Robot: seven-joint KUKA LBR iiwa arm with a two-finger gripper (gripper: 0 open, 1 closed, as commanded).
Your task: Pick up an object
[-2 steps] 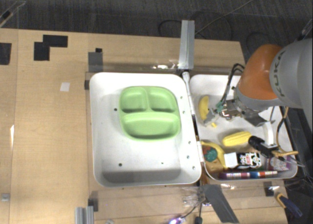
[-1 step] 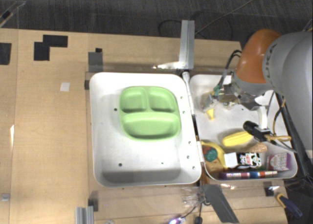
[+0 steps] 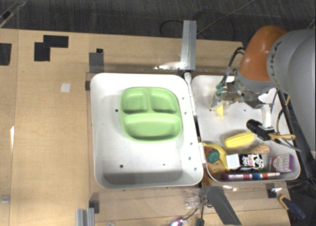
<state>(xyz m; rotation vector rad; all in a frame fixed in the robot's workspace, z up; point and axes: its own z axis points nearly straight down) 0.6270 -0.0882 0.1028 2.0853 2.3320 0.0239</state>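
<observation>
Over right bin [image 3: 205, 88], hand [image 3: 222, 97] blurred, arm [image 3: 296, 64] cropped

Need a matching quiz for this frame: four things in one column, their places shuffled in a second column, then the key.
Things
1. green divided plate
2. yellow oblong object
3. end effector
4. teal round object

Places
A. lower-left corner, as the view shows it, of the right bin
B. middle of the left bin
C. over the far end of the right bin
D. about the middle of the right bin

Pairs: 1-B, 2-D, 3-C, 4-A
</observation>
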